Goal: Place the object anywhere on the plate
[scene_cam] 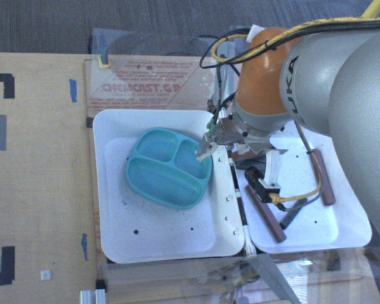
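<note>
Plate (168, 176) in left bin (114, 233) bare; gripper (210, 145) over its right rim (grip state impossible to tell); placing not done.

We see a smooth turquoise plastic plate (168, 168) in a matt white plastic bin (114, 233), on a pale wooden bench (35, 170), beside the arm's (329, 68) glossy grey shell.

A single fixed camera looked down on the counter (38, 170) from above at a slant, near enough that the two white bins (114, 233) filled the middle of its view. The left bin lay fully in sight; the arm (329, 75), entering from the right, loomed large and covered much of the right bin (342, 227). Dark floor (114, 5) ran along the top.
</note>
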`<state>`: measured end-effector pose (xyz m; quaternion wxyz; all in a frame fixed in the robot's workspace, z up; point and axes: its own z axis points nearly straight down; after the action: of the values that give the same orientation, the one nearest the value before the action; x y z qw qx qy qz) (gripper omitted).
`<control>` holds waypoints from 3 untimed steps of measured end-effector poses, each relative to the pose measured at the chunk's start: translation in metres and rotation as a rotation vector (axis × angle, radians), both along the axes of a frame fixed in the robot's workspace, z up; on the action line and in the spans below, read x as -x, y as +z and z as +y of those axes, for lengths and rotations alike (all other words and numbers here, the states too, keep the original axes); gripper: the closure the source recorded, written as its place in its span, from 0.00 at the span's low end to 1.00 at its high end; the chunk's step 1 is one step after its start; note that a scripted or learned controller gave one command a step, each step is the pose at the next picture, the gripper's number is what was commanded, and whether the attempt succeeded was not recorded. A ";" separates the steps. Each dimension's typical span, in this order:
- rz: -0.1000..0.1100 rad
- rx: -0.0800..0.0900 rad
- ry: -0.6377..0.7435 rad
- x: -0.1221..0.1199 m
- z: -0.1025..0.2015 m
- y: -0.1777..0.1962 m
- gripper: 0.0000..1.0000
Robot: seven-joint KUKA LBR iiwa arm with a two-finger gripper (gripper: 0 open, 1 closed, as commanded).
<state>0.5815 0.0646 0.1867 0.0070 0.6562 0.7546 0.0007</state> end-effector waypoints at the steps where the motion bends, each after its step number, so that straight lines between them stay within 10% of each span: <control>1: -0.043 0.014 -0.054 0.004 -0.002 -0.017 0.00; 2: -0.047 0.015 -0.057 0.003 -0.003 -0.007 1.00; 3: 0.016 -0.008 -0.086 0.053 0.092 -0.041 1.00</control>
<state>0.5285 0.1563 0.1461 -0.0016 0.6882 0.7255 -0.0020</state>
